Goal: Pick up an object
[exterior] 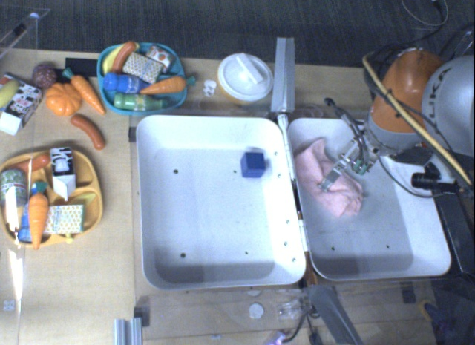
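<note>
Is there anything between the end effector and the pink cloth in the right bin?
Nothing visible. The end effector sits directly over the pink cloth in the right bin, its tip at the cloth's surface. The blue cube lies apart in the left bin, out of the way.

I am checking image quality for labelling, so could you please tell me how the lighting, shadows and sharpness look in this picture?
Camera view: even, soft overhead light; faint shadows along the near walls of the left bin and right bin; the blue cube reads clearly; the pincer over the pink cloth is small and soft, its fine detail lost; the bin edges bow slightly, suggesting mild lens distortion.
</note>
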You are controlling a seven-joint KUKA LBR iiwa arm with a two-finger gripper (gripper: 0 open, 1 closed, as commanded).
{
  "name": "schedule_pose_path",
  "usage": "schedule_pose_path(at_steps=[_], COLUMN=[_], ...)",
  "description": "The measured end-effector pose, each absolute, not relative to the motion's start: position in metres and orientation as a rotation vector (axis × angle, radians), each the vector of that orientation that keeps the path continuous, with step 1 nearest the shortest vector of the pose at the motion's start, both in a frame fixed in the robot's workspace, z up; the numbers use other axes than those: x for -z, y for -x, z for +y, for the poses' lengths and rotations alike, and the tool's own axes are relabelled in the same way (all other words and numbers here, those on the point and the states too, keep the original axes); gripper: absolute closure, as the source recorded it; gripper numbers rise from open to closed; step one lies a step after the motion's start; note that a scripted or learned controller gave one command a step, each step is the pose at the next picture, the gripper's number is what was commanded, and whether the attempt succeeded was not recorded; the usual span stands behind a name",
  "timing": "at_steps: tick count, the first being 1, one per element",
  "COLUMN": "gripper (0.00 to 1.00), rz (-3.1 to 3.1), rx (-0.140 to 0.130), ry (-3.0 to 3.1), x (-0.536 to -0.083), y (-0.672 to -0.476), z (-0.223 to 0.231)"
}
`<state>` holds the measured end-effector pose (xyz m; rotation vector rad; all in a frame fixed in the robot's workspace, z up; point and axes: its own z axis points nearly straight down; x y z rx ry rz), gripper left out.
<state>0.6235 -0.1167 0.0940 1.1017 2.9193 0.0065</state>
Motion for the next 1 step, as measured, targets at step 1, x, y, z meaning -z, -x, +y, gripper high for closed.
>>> schedule_pose_path(at_steps=[1], gripper=[0.0], rz=[2.91], rx=[-0.002], ry=[-1.141], x=[-0.093], y=[-0.6535], z=[-0.0982])
